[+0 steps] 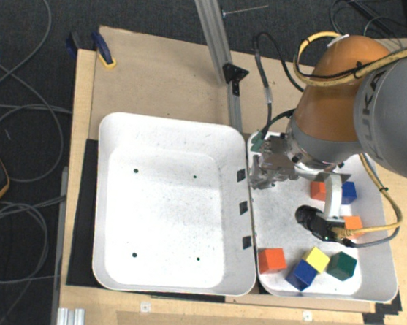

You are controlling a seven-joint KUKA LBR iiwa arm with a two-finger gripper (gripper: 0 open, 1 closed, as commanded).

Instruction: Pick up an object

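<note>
Checking in from the remote station. The end effector point(265, 170) is down low in the right bin point(284, 221), at that bin's far left corner, hard up against the wall it shares with the left bin point(167, 216). I can't tell if it's apart or together, because the arm point(388, 100) covers too much of it from this angle.

Stuff in the way:
- Three black clips point(243, 207) sit along that shared wall, the farthest one just beside the end effector.
- A metal pole point(211, 41) slants up past the table's point(170, 73) far edge.
- A blue and yellow tool point(103, 49) lies at the table's far left corner, well apart from everything else.

The pickable things are all in the right bin, toward the table's near right corner.
- The orange cube point(272, 259) is nearest the shared wall.
- The yellow cube point(318, 257) and blue cube point(300, 275) are touching each other.
- The green cube point(341, 265) is just beside the yellow one.
- Farther back, partly under the arm, are an orange block point(319, 188), a blue block point(348, 190) and a small orange piece point(353, 223).

They're cubes, so no real long axis. The orange cube sits roughly square to the table's near edge, while the yellow and blue ones look turned, with corners toward it.
</note>
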